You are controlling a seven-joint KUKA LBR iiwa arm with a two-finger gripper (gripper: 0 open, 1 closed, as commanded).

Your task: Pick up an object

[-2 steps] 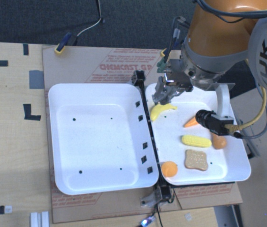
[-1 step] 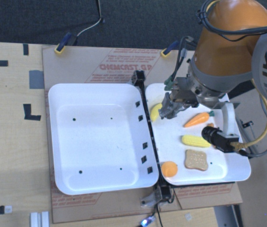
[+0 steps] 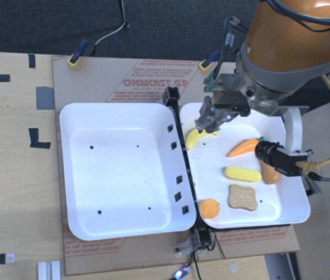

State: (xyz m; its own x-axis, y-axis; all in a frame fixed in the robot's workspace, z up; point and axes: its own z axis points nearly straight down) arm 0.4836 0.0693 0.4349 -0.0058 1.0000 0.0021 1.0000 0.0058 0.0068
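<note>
Orange ball (image 3: 209, 208) at front, gripper (image 3: 207, 127) touching banana (image 3: 195, 137)

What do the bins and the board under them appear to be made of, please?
The right bin and the left bin look like moulded plastic: smooth white walls, rounded corners, a soft sheen. The board beneath looks like corrugated cardboard: matte tan, with red printed lettering. That is judged by look alone.
</note>
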